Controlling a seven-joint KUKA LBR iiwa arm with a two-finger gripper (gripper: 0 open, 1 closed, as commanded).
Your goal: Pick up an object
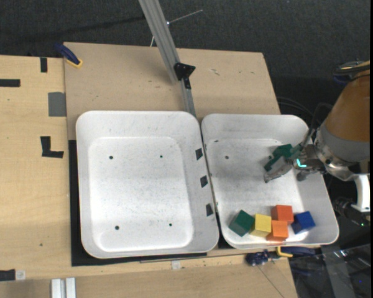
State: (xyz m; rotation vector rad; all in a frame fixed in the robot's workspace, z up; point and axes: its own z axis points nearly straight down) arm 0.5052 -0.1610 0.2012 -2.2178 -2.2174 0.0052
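One fixed overhead camera looks slantwise down on both bins.

The grey arm with its orange band reaches in from the right, its gripper apparently angled downward and leftward.

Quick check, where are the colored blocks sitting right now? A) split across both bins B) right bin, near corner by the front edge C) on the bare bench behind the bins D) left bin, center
B: the green block, yellow block, orange blocks and blue block cluster together at the front of the right bin, with the gripper hovering farther back in that bin.
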